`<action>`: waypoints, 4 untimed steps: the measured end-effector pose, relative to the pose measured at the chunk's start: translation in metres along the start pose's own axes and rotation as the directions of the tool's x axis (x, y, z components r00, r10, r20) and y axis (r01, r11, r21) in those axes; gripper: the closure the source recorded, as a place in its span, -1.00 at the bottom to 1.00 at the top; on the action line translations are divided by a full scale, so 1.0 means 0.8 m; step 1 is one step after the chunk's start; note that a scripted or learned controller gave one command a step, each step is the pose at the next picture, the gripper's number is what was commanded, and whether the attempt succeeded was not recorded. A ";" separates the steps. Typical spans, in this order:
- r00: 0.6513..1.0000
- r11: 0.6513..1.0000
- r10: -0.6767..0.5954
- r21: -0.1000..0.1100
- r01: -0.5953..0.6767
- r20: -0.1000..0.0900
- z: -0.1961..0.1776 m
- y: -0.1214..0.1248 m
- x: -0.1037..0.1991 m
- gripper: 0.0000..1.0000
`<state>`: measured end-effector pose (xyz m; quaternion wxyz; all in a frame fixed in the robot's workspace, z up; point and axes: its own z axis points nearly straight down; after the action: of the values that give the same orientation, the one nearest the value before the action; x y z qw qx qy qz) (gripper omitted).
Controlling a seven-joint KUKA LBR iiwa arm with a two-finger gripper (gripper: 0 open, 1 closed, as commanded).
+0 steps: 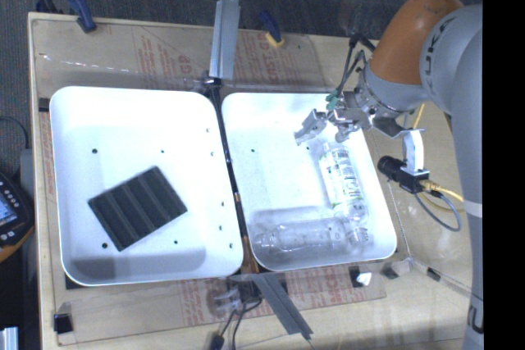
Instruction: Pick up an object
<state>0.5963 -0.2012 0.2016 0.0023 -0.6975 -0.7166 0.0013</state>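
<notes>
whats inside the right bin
Two clear plastic bottles lie in the right bin: one along its right side, another along the near edge. The gripper hangs over the bin's far part, covering some floor there.

Robot lab bench
plywood bench [131, 53] with blue clamps [80, 11]; two white bins [131, 98]; grey-orange arm [426, 37]; cables [443, 205]
</notes>
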 end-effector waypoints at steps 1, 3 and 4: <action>0.964 0.964 0.267 0.001 -0.267 0.000 0.065 -0.060 -0.008 -1.00; 0.997 0.997 -0.073 -0.006 0.073 0.003 -0.007 -0.081 0.001 -1.00; 0.995 0.995 -0.098 -0.001 0.098 0.000 0.039 -0.063 -0.008 -1.00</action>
<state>0.5459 -0.2089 0.1703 0.0019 -0.6613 -0.7501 0.0009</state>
